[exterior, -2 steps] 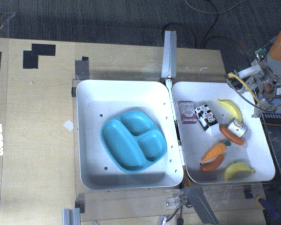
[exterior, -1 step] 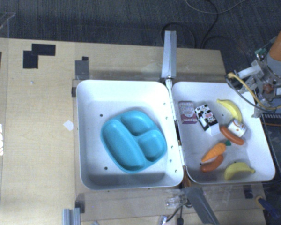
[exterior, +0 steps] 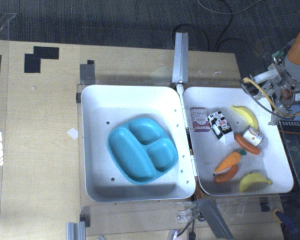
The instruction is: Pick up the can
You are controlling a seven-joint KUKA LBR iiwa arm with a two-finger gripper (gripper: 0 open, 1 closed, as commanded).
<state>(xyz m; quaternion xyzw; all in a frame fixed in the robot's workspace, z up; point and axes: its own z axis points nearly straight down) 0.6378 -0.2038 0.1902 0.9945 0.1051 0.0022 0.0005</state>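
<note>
Gripper (exterior: pixel 279 91) at upper right, over right bin's rim (exterior: pixel 290 156). Toward left and below fingers, can (exterior: pixel 253 136) crowded: banana (exterior: pixel 245 116) touching above, red-orange item (exterior: pixel 247 144), possibly sausage, pressed below. Cow-print carton (exterior: pixel 220 124) near can's far side. Carrot (exterior: pixel 227 163) and second banana (exterior: pixel 254 181) farther below. Open floor between can and near rim; bare strip along wall farthest from fingers.
</note>
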